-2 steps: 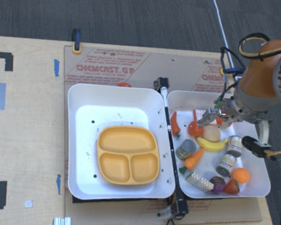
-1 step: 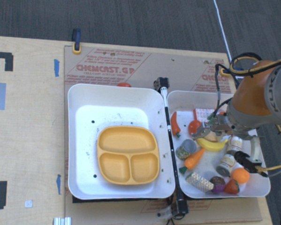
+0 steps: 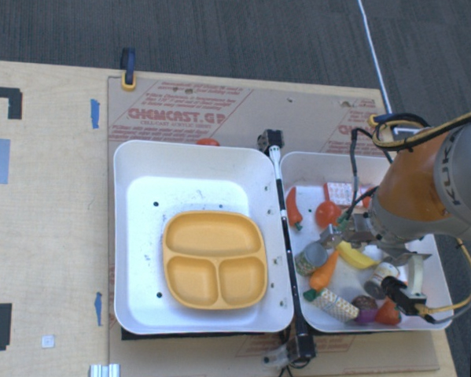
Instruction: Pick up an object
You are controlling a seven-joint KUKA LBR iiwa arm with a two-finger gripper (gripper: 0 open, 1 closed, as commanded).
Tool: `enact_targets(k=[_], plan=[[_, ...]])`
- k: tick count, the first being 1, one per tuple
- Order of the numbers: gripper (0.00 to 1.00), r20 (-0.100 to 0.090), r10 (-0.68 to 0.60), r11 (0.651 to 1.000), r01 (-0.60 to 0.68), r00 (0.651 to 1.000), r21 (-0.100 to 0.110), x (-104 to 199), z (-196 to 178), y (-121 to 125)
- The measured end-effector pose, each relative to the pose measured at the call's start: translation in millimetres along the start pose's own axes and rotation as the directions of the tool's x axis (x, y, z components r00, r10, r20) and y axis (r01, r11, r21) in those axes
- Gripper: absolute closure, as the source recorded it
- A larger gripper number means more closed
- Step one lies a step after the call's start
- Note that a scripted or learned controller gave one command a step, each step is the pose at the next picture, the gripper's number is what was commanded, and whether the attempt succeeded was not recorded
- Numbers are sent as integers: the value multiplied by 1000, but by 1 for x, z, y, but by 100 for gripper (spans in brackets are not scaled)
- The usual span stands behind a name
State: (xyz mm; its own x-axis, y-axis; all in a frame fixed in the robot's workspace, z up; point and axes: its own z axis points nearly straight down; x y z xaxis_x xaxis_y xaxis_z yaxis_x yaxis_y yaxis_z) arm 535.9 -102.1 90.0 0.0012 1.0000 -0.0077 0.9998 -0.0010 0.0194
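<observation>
While reaching in from the right, hangs low over the right bin (image 3: 442, 301): a grey arm with an orange band, its gripper (image 3: 351, 229) down among a clutter of toy food. Cannot tell whether spread, pressed together or pinching anything, since wrist and cables block the tip.

Scattered inside the right bin, all possible picks: a yellow banana (image 3: 356, 256) just below the gripper, apparently touching it; a red tomato (image 3: 326, 213) just left of the gripper toward the bin's far wall; a slim red chili pepper (image 3: 294, 207) against the bin's left wall; an orange carrot (image 3: 323, 273) slanting near the bin's middle, beside a round olive-green piece (image 3: 306, 263); a pale speckled corn cob (image 3: 336, 305) along the bin's near wall; a dark purple piece (image 3: 363, 305) and a red strawberry (image 3: 388, 312) further right along that wall.

Left of the right bin, touching it edge to edge: the left bin (image 3: 131, 218), holding an orange three-compartment plate (image 3: 214, 258). Beneath both bins: a cardboard sheet (image 3: 177, 110) with red lettering.
</observation>
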Motion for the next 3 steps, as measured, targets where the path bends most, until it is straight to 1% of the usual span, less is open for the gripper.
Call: enact_targets(k=[1, 2, 3], plan=[[100, 7, 3, 1000, -2, 1000, -7, -4, -12, 2], [100, -8, -3, 1000, 3, 1000, 18, 51, -96, -54], [100, -8, -3, 1000, 3, 1000, 18, 146, -97, -55]])
